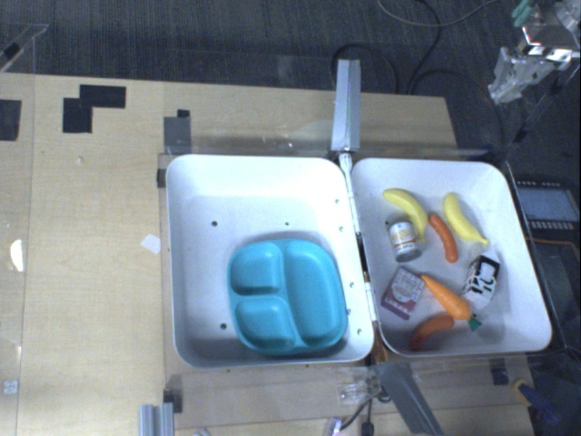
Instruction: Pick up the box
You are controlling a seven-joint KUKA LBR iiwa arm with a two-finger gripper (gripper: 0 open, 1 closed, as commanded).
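You are looking at the gripper hanging at the far right, above the dark floor and well apart from both bins; from this view you cannot tell how its tool is set.

The box, small and pinkish-purple, is lying flat in the right bin, near that bin's left wall and toward its near side. A small can is sitting just beyond it on the far side, and an orange carrot is lying just to its right. A red sausage-shaped toy is resting nearer still.

Two bananas are lying in the far part of that bin, with an orange sausage between them and a black-and-white carton to the right.

The left bin is holding a blue divided plate.
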